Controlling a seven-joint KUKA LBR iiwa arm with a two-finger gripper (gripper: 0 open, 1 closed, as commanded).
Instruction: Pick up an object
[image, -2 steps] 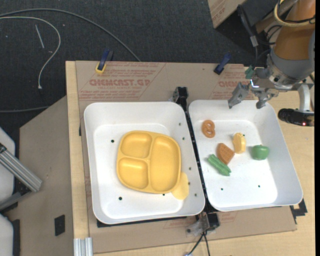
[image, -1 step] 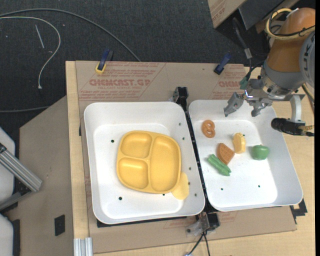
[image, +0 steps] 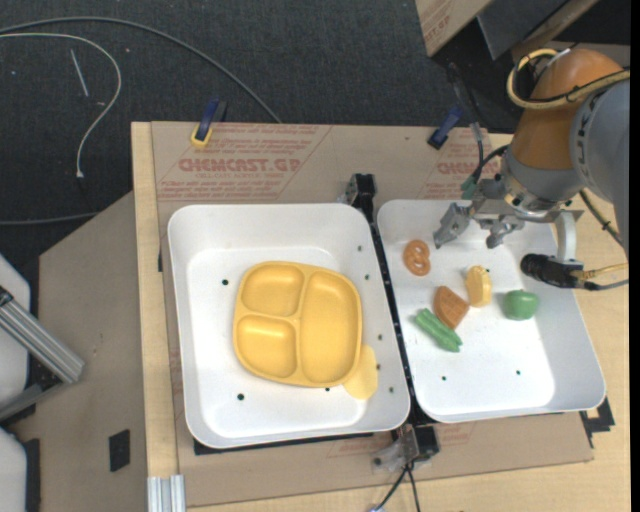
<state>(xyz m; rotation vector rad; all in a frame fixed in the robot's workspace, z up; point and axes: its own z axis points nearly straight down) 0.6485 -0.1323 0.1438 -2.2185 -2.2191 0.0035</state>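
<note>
**Gripper above the right bin's far end**

The gripper (image: 473, 226) hangs with fingers spread, nothing between them. Just below it lie an orange round piece (image: 417, 257), a yellow piece (image: 479, 285), an orange wedge (image: 451, 306), a green pod (image: 438, 329) and a green lump (image: 520, 304). Well to its left sits a yellow divided plate (image: 297, 323).

Robotics lab: bench (image: 150, 300) with two white bins (image: 200, 240), clamped cardboard sheet (image: 300, 150), loose cables (image: 100, 60) far left on dark carpet.

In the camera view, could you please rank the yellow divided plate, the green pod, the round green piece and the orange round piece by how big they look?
1. Yellow divided plate, by far the largest.
2. Green pod, longest of the small ones.
3. Round green piece and orange round piece look about alike, so I would not rank them.
</note>
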